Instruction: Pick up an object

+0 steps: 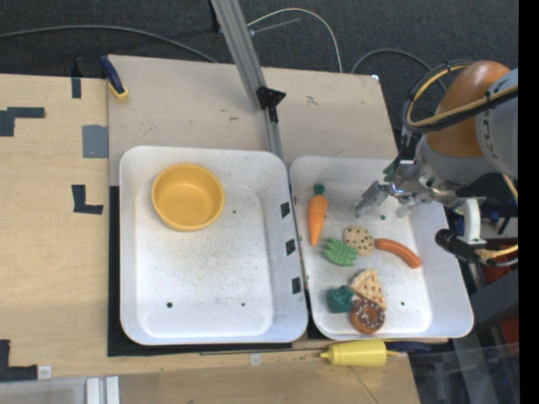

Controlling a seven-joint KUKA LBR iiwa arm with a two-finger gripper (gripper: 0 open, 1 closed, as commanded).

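Hovering over the right bin (438, 310), the gripper (385, 200) is spreading its fingers wide, holding nothing. Toys are lying just below: sausage (397, 252), cookie (359, 240), carrot (317, 215). Next, I judge, it needs descending onto one.

We see broad bare floor in the left bin (135, 251), with a yellow bowl (188, 195) in its far corner. In the right bin (438, 310), toys crowd the middle: carrot (317, 217), sausage (397, 252), doughnut (367, 316). A slanted metal pole (240, 40) crosses above the desk (50, 251).
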